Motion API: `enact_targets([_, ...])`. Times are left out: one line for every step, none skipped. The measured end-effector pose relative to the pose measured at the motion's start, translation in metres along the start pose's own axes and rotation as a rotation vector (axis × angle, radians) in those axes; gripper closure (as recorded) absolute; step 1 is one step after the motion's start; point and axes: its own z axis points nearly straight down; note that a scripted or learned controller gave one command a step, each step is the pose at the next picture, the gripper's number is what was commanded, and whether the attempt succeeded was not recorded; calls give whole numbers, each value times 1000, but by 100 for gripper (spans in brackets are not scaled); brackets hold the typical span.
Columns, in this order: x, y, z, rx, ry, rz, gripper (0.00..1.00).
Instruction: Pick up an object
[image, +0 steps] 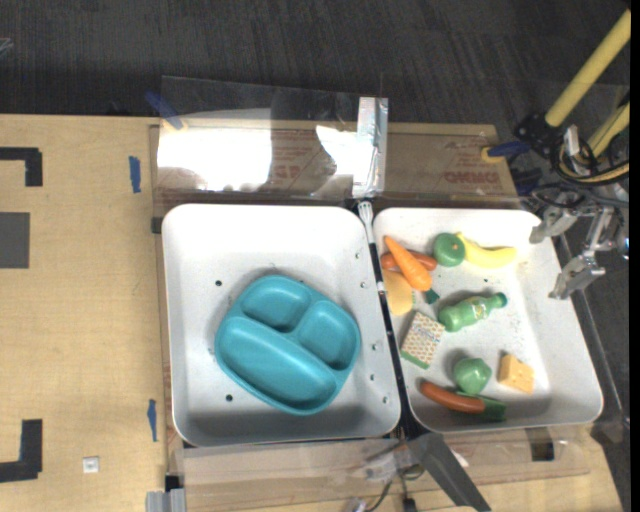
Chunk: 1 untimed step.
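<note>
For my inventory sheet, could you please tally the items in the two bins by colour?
Teal: 1, the divided plate
Green: 3, apple, bottle, round toy
Orange or red: 3, carrot, chilli, cheese wedge
Yellow: 2, banana, yellow piece
Pale patterned: 1, cracker
Total: 10

A divided tray (288, 343) lies in the left bin (190, 240). The right bin (560, 330) holds toy food: carrot (408, 262) far left, banana (490, 256) far, bottle (470, 310) centre, cheese wedge (517, 373) near right.
</note>
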Motion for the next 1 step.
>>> enact_targets([13, -14, 100, -3, 7, -166, 0])
